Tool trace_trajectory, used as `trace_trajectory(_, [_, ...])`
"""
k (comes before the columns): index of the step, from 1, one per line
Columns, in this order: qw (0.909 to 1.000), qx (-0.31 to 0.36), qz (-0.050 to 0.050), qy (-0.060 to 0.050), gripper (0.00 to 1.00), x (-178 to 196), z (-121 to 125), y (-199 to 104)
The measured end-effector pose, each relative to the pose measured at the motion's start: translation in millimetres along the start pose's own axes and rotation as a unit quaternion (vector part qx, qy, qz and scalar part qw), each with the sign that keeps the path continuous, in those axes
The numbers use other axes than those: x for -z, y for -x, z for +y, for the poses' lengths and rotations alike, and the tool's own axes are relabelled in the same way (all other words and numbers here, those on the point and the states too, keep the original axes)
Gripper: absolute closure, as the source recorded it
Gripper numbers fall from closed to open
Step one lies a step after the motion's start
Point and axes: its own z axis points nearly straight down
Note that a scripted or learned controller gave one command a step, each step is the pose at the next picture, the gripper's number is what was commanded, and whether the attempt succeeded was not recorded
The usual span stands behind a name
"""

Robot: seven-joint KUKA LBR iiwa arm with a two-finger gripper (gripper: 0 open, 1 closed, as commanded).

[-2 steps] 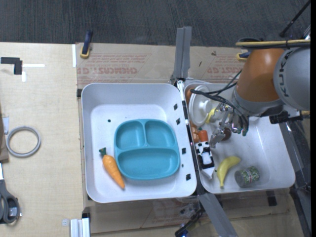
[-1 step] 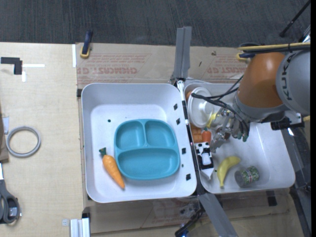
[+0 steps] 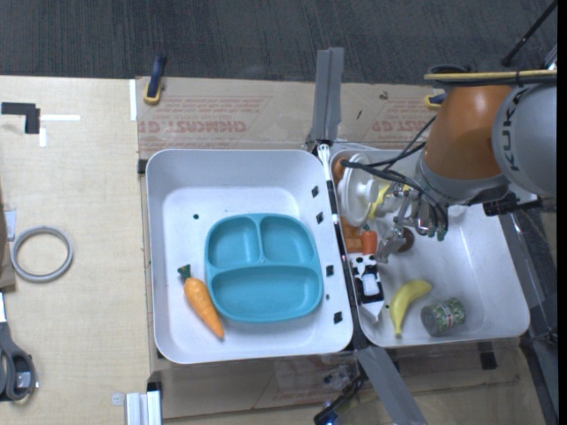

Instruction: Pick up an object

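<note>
The grey arm enters from three o'clock, its orange band sitting at about two o'clock from the frame's centre. From there the wrist dips toward eight o'clock, ending in the claw, which hangs low just right of centre, amid dark cables.

Teal plate, orange carrot, yellow banana, green-patterned can, white bins
</note>
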Motion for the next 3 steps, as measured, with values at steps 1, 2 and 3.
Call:
trace_trajectory(1, [0.9999, -0.016, 0.001, 0.001, 0.0, 0, -15, -55])
trace_trajectory(2, [0.9969, 0.079, 0.001, 0.001, 0.0, 0, -9, -13])
trace_trajectory(3, [0.9999, 0.015, -0.001, -0.001, 0.0, 1, 7, 27])
